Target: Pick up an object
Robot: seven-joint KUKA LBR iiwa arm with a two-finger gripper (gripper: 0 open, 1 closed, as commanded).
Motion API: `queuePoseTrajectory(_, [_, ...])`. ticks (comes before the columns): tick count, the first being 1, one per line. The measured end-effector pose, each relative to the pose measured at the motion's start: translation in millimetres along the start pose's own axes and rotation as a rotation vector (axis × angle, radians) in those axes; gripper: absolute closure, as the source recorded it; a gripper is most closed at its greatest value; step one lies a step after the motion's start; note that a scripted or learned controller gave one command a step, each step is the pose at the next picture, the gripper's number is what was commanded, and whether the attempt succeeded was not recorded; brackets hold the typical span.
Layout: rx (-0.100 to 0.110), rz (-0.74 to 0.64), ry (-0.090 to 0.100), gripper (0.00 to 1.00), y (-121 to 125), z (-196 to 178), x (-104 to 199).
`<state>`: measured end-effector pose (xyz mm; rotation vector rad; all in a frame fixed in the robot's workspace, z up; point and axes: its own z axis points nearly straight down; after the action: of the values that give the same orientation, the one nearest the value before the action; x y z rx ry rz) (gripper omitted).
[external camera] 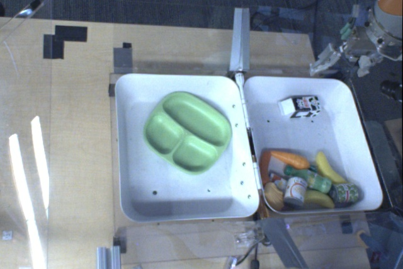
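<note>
My gripper [344,62] hangs above the far edge of the right bin [352,116], up at the right of the view. Its fingers are spread open with nothing between them. A small white and black carton [300,106] lies in the far part of that bin, below and left of the gripper. Piled in the bin's near corner are an orange carrot [288,159], a yellow banana [328,167], a green bottle [310,178], a small can [294,191] and a dark green round item [345,193].
The left bin [135,186] holds a green divided plate [187,131]. A metal divider post [239,41] stands between the bins at the back. Cables lie on the dark floor behind the bench.
</note>
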<state>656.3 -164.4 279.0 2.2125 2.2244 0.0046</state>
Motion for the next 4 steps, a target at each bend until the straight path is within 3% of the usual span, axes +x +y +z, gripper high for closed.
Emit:
queuePoseTrajectory(1, [-0.023,-0.085,-0.006,0.0,3.7,160.4,-35.6])
queuePoseTrajectory(2, [-0.004,0.015,0.001,0.0,-61.2,154.8,-38.9])
queuePoseTrajectory(3, [0.0,-0.06,0.003,0.0,-146.8,191.2,-26.0])
queuePoseTrajectory(4, [-0.01,-0.061,0.0,1.0,-143.4,177.9,-26.9])
